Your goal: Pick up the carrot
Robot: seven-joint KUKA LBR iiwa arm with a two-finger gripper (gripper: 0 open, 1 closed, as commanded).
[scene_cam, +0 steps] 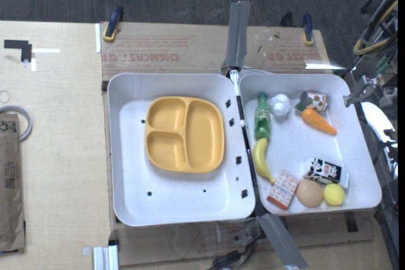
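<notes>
orange plastic, the carrot (318, 121) looks light, stiff and slick; grip across its thick middle. i cannot tell the tool's state.

brown paper bag (11, 186) cut off at left edge

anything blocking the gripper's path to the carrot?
Nothing visible. The carrot lies uncovered near the right bin's far right side, nothing stacked on it. The small can sits close behind its leafy end, which could crowd the approach.
</notes>
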